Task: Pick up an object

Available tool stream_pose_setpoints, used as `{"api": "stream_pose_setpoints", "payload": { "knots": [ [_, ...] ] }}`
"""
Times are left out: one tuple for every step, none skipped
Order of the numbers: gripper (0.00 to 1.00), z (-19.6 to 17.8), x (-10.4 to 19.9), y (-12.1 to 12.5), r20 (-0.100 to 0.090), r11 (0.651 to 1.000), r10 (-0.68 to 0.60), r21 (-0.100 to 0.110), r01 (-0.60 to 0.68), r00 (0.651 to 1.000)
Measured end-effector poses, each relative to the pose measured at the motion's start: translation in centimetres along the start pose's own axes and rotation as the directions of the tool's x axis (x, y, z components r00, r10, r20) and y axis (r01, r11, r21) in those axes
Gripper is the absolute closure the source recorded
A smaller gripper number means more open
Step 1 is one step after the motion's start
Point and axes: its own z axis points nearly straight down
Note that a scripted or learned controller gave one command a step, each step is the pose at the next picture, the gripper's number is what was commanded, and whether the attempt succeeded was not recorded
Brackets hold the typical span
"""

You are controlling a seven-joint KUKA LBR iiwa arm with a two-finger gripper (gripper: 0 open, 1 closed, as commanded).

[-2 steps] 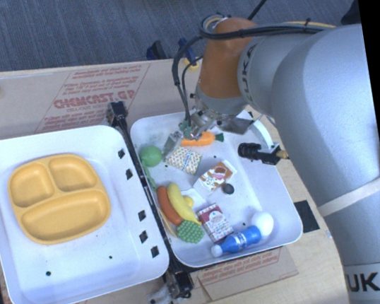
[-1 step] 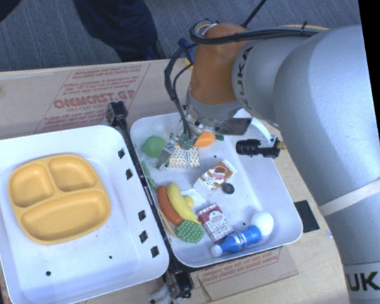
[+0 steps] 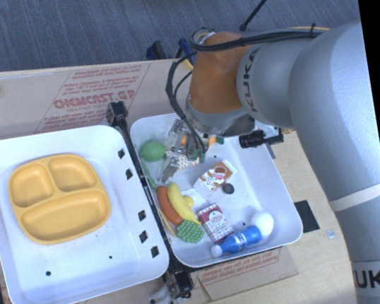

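**Gripper parked over the toy pile, nothing lifted yet**

The arm takes up most of the right side, reaching in with its orange band above the wrist. Two bins are set side by side: the left bin carries a yellow tray with three compartments, and the right bin is where all the pickable stuff is kept.

The gripper is seen low over the upper left part of the right bin, just beside the green ball. Whether it's spread or pinched can't be made out, too much metal and clutter is mashed together there, and nothing can be seen clamped in it.

Candidates, roughly big to small:

- bottle, white cap, lying on its side near the front wall. Probably light, hard and slick plastic, so it's likely to roll; best taken across the body.
- banana and sausage, touching, lying lengthwise. Toy plastic by the look of it, stiff and light, best pinched across the narrow width.
- red carton, boxy, flat sides, probably the easiest grab.
- packet, flat and thin, hard to get under.
- green ball, round, could squirt out unless centred.
- bumpy green piece, tucked against the banana's end.

Nearest target would be judged to be the ball.
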Motion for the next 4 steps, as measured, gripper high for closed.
{"api": "stream_pose_setpoints", "payload": {
  "knots": [
    [0.00, 0.0, -0.6, 0.1, 0.005, 0.995, -0.096, -0.001, 0.096, 0.995],
    [0.00, 0.0, 0.1, -0.3, 0.000, 0.972, -0.236, 0.000, 0.236, 0.972],
    [0.00, 0.0, 0.5, -0.3, -0.002, 1.000, 0.014, 0.000, -0.014, 1.000],
    [0.00, 0.0, 0.0, 0.3, 0.005, 0.981, -0.192, -0.001, 0.192, 0.981]
  ]
}}
